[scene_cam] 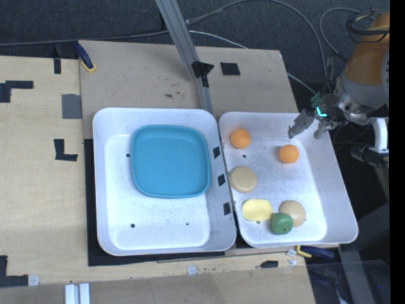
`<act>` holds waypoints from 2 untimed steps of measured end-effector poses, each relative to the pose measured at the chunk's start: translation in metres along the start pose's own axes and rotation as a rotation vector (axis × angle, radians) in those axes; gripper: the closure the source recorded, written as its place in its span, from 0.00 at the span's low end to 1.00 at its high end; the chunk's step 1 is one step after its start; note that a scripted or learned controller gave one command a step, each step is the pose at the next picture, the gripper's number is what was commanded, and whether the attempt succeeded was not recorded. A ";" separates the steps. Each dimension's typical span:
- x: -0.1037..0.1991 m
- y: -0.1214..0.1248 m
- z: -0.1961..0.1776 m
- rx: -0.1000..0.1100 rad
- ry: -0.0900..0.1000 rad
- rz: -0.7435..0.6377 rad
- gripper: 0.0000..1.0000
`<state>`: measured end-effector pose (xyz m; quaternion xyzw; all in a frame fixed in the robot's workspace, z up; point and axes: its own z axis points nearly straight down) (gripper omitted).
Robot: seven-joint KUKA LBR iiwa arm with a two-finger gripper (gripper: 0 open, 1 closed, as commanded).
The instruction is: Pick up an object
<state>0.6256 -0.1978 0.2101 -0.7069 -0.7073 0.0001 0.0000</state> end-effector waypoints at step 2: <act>0.007 0.005 0.047 0.004 0.001 0.000 0.00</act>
